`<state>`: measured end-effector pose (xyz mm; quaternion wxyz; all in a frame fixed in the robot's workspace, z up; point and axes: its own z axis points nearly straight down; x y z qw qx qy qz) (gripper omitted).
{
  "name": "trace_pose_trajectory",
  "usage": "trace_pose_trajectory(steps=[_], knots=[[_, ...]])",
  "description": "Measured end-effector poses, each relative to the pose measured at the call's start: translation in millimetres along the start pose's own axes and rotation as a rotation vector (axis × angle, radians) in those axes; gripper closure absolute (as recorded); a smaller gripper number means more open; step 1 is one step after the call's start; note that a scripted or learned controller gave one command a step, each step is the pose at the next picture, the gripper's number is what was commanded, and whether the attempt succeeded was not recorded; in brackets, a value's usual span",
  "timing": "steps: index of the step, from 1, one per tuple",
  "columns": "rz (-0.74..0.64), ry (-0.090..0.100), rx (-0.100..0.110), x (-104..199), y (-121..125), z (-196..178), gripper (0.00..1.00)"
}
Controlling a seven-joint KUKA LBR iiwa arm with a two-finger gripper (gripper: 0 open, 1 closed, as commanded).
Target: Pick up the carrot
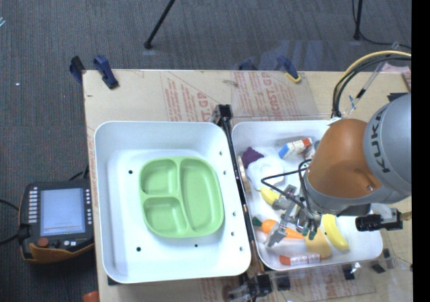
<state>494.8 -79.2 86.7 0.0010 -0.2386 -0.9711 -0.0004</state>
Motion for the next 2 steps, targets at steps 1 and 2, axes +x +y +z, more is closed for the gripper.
trace_pose_trajectory(steps=[1, 2], knots=[[0.387, 0.004, 0.002, 15.7, -13.8, 1.0, 0.00], [0.818, 0.002, 0.003, 10.5, -13.1, 0.7, 0.00]])
